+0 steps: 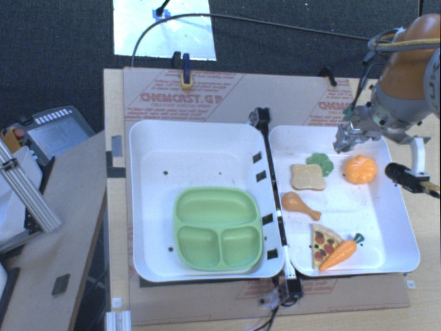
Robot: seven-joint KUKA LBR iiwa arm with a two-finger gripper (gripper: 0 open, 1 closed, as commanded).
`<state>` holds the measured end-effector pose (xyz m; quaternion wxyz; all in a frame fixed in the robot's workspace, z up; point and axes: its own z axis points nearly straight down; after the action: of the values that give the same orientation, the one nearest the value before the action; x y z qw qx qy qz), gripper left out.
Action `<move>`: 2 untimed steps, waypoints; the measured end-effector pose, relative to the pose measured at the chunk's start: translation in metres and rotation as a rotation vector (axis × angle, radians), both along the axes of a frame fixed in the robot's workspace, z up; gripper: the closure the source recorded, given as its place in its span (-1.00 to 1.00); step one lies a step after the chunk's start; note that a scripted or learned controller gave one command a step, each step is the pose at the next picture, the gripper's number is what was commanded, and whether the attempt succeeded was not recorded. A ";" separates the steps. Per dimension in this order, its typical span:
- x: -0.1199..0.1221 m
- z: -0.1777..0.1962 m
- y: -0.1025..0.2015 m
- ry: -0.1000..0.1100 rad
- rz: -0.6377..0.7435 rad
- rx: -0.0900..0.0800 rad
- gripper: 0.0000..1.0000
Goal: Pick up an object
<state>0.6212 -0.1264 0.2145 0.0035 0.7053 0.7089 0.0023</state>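
Single overhead view, two shallow white plastic bins side by side on the table (117, 205).

Left bin (148, 185): holds one pale green three-compartment plastic tray (218, 227), lying flat toward the near edge.

Right bin (396, 236): holds the pick candidates.
- Flat tan toy bread slice (307, 177), near the bin's middle.
- Dark green leafy toy vegetable (320, 163), touching the bread's far right corner.
- Round orange toy pumpkin (360, 169), right of the green piece, apart from it.
- Tan toy chicken drumstick (300, 204), just in front of the bread.
- Triangular toy pizza slice (321, 243), near the front edge.
- Orange toy carrot with green top (340, 253), lying across the pizza slice's right side.

Arm: grey with orange section (406, 61), enters from the right. The tool (344, 142) sits at the far part of the right bin, above and between the green vegetable and the pumpkin, close to both. Nothing visible between its fingers. Finger state: cannot tell, tips too small and blurred.

All objects lie on the bin floor.
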 end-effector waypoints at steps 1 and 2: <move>0.002 0.055 0.000 0.000 0.000 0.000 1.00; -0.007 0.057 0.051 0.006 0.004 0.003 1.00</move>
<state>0.6147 -0.0749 0.2719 0.0004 0.7040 0.7102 0.0013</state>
